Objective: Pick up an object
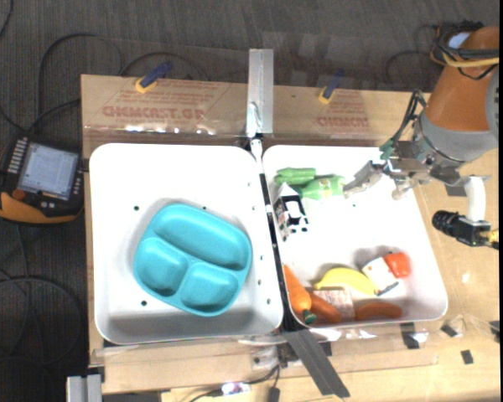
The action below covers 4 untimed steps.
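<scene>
**benchwatcher:** Since nothing sits between its tips, I'd say the pick hasn't happened yet. The gripper [379, 182] hangs over the right bin [419, 249], spread wide and holding nothing. A green object [310, 182] lies just beside its near finger, and the banana [345, 280] and carrot [297, 293] are well below it.

**kuka_fan:** Any readable writing?

**benchwatcher:** Red print on the cardboard [168, 107] beyond the bins, too blurred to read.
</scene>
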{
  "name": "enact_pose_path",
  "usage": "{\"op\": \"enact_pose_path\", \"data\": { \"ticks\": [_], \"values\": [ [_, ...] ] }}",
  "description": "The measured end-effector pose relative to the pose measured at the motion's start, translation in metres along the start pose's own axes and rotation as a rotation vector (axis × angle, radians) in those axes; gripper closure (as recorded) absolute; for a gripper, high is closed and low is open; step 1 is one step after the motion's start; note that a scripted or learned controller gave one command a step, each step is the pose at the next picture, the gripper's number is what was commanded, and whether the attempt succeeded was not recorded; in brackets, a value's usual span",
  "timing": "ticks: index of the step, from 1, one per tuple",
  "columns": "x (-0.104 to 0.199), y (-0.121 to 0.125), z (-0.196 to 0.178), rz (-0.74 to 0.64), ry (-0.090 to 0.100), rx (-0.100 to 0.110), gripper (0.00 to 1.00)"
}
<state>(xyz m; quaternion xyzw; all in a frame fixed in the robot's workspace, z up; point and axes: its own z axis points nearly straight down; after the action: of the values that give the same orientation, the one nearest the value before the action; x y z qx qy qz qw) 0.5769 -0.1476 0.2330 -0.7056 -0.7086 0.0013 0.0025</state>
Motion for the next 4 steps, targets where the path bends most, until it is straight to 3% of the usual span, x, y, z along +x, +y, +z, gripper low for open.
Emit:
{"op": "enact_pose_path", "data": {
  "ticks": [1, 2, 3, 4],
  "values": [
    [-0.013, 0.085, 0.124, -0.147, -0.001, -0.003, 0.00],
    [0.006, 0.018, 0.144, -0.131, -0.007, -0.015, 0.00],
    [0.030, 0.008, 0.144, -0.041, -0.007, -0.020, 0.00],
    [0.023, -0.040, 0.144, -0.047, -0.006, -0.018, 0.00]
  ]
}}
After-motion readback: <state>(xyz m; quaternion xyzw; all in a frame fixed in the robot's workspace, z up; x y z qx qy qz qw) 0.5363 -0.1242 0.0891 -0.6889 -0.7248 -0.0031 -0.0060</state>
